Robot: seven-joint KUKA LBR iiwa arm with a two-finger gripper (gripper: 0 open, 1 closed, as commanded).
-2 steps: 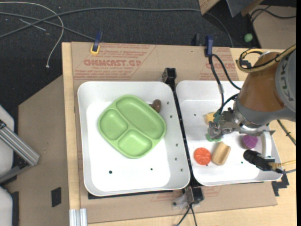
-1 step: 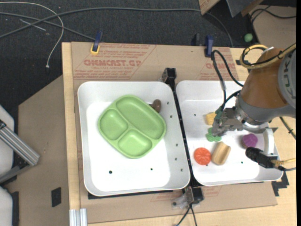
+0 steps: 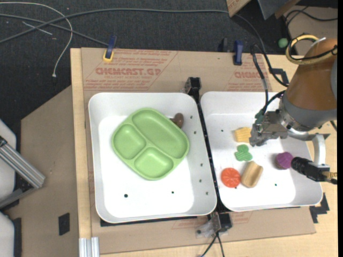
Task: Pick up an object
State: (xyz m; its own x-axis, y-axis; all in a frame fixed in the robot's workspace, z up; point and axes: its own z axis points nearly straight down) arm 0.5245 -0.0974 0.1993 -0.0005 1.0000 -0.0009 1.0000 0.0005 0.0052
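In the right bin [image 3: 278, 197] lie a yellow piece [image 3: 242, 135], a green toy [image 3: 243, 154], a red-orange round toy [image 3: 231, 178], a tan bread-like piece [image 3: 252, 174] and a purple piece [image 3: 283, 160]. My gripper [image 3: 258, 136] hangs low over this bin, just right of the yellow piece and above the green toy. Nothing shows between its dark fingers. The grey arm with its orange band [image 3: 313, 74] comes in from the right.
The left bin [image 3: 107, 197] holds a green divided plate [image 3: 150, 143] with a small brown object [image 3: 178, 120] at its upper right edge. A black divider [image 3: 201, 127] runs between the bins. Clamps and cables sit along the cardboard's far edge.
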